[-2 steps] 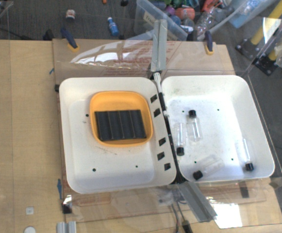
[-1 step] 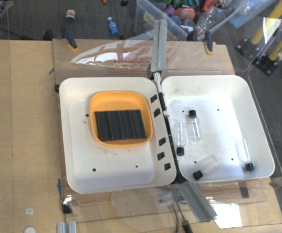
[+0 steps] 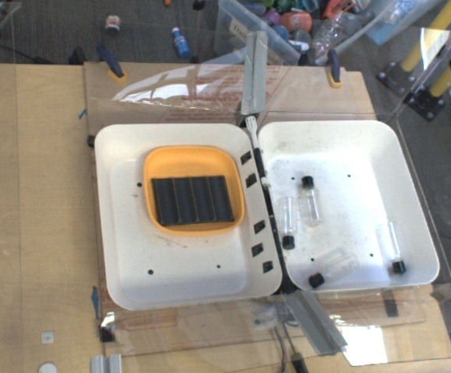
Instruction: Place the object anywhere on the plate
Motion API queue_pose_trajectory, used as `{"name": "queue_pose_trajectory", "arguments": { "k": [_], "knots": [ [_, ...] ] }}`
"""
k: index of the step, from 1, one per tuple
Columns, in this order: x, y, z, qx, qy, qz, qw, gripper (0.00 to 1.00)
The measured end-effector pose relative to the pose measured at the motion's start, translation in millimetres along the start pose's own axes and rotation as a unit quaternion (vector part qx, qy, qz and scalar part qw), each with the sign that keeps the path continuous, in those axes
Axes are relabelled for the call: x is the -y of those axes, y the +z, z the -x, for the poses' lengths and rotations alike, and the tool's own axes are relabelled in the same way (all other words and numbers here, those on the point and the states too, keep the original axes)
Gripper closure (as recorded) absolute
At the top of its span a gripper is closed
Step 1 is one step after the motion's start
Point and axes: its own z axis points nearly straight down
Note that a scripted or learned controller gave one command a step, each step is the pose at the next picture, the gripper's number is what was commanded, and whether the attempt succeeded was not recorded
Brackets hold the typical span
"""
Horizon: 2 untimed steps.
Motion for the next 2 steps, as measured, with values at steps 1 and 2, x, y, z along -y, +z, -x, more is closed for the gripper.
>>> {"name": "queue_pose_trajectory", "arguments": {
  "k": [1, 2],
  "knots": [
    [0.4, 0.1, 3.9, 0.000, -0.091, 0.000, 0.9958, 1.00],
    [-0.8, 0.3, 4.4, 0.001, -0.117, 0.002, 0.9931, 1.00]
  ]
}}
